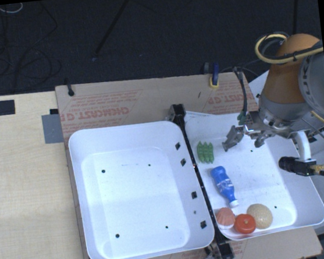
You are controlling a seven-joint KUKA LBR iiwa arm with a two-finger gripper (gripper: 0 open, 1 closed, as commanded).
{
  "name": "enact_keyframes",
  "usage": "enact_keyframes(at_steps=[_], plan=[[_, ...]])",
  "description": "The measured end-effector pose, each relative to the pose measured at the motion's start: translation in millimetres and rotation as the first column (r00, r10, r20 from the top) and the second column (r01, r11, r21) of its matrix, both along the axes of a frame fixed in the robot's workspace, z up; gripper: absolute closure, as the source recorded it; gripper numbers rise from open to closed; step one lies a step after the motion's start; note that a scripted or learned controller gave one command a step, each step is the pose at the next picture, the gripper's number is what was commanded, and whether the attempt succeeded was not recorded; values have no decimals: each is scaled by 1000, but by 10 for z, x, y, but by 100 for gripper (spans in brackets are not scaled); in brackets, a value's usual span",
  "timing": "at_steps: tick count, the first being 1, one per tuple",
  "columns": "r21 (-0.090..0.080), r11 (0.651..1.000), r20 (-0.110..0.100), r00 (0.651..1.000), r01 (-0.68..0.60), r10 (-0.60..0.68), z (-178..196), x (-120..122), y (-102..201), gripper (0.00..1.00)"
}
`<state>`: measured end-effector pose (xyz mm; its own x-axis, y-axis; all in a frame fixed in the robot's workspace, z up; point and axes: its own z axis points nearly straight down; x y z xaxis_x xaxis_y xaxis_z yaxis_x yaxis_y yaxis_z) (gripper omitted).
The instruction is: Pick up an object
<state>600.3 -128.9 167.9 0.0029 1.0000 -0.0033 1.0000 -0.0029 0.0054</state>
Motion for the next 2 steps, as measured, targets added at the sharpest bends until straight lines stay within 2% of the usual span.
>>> enact_keyframes(at_steps=[1, 2], plan=[[3, 1000, -15, 1000, 6, -6, -652, -516, -835, 0], [6, 1000, -10, 1000, -5, 5, -813, -893, -273, 0]])
